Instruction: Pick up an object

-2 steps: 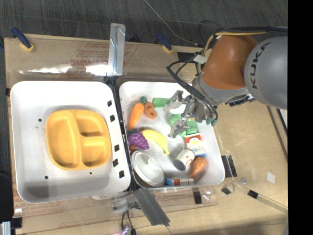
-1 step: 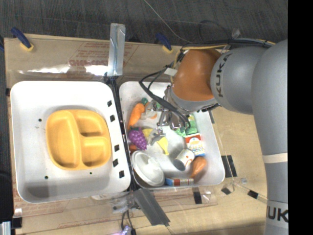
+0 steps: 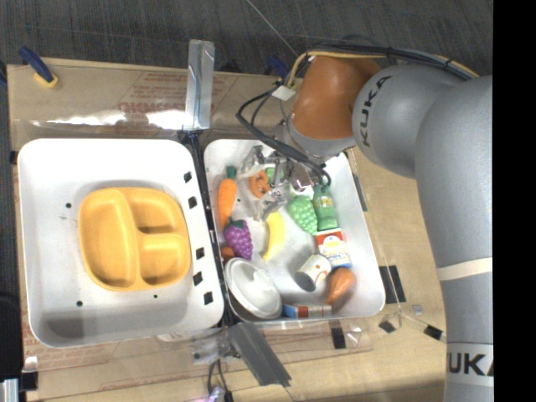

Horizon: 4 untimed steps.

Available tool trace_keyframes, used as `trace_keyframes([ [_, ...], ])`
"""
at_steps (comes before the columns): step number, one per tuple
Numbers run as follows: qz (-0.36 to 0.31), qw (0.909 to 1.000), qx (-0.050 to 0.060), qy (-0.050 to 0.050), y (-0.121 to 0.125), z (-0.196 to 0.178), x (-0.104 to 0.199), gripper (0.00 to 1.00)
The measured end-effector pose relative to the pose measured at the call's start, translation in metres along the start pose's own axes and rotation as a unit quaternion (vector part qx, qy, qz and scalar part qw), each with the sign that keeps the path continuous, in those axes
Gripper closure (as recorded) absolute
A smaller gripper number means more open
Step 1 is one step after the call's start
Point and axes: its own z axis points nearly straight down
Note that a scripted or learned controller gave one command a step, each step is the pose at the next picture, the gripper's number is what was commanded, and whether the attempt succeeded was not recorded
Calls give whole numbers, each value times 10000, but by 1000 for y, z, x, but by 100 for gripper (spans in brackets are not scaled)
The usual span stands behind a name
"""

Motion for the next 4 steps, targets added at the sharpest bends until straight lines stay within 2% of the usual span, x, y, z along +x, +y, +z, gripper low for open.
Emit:
trace_keyframes([
  [1,697,9976,-8,-32,-9,-36,23,0],
  [2,1914,9815,-19,-16,2,0,44,0],
  [3,1888,9820,-15,-39,3,-12,42,100],
  [4,2076,9781,-10,-107,44,-110,2,100],
])
